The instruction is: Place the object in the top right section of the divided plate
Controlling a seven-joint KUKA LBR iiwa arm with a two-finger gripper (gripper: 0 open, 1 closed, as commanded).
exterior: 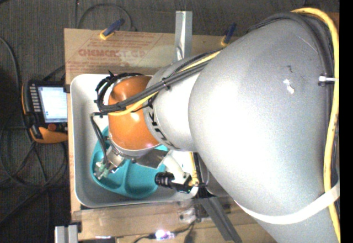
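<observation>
A teal divided plate [132,181] lies in the near part of the left white bin [83,126], much of it covered by the arm. My gripper [102,169] hangs over the plate's left edge, below the orange wrist band [128,117]. The object itself is hidden; I cannot make out anything held at the gripper's tip.
The grey arm [259,120] spans the right and middle of the view and hides the right bin. A cardboard sheet [121,54] lies behind the left bin. A handheld pendant with a lit screen [49,106] sits on the floor at the left.
</observation>
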